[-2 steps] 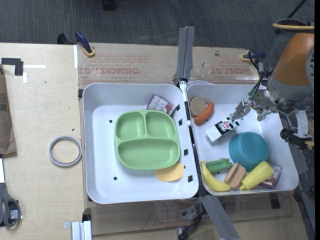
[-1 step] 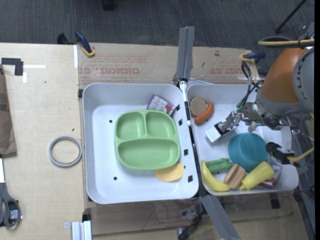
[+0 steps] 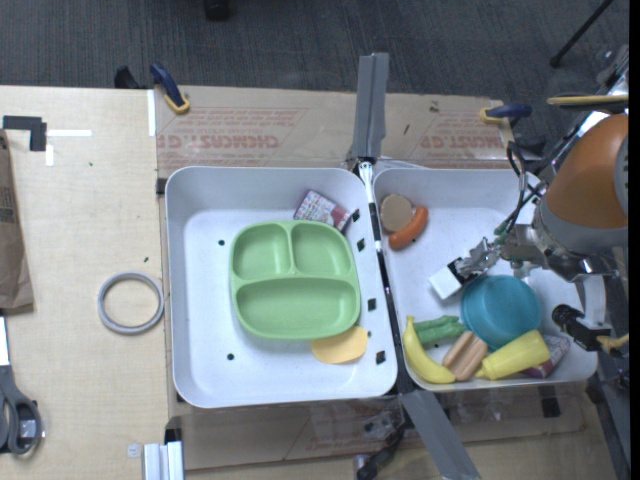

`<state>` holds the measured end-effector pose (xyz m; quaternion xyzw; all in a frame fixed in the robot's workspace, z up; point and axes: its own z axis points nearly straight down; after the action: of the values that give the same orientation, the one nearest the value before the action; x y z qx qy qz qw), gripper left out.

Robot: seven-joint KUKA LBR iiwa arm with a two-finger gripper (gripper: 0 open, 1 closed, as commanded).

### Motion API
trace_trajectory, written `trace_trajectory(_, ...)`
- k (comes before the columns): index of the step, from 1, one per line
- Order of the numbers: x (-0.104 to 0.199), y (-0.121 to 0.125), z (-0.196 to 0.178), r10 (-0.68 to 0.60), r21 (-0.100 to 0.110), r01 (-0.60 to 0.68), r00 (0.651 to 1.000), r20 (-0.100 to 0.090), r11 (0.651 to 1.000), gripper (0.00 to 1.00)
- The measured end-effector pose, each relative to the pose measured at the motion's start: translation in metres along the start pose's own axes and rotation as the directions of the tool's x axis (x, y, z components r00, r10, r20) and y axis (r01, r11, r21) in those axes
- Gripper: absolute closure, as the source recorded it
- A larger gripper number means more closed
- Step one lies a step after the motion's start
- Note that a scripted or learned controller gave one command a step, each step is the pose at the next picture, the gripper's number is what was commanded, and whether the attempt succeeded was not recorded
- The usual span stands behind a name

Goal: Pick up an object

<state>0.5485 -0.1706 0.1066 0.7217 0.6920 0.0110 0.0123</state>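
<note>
- I am seeing the gripper (image 3: pixel 478 258) hanging low in the right bin (image 3: pixel 440 183), just above the blue bowl (image 3: pixel 500 310).
- I cannot tell how its jaws are standing.
- A banana (image 3: pixel 422 356) and yellow corn (image 3: pixel 516 355) are lying along the near wall.
- A green divided plate (image 3: pixel 295 280) is sitting in the left bin (image 3: pixel 190 298).

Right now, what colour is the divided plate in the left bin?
Light green. The plate shows best in the camera view, lying in the left bin.
</note>
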Motion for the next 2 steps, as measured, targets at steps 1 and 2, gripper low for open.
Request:
trace_trajectory(1,-0.007,-0.006,0.0,-0.082,-0.003,0.082,0.997,0.0,0.997,0.0)
trace_trajectory(2,-0.01,-0.047,-0.001,-0.109,0.001,0.109,0.994,0.009,0.994,0.0)
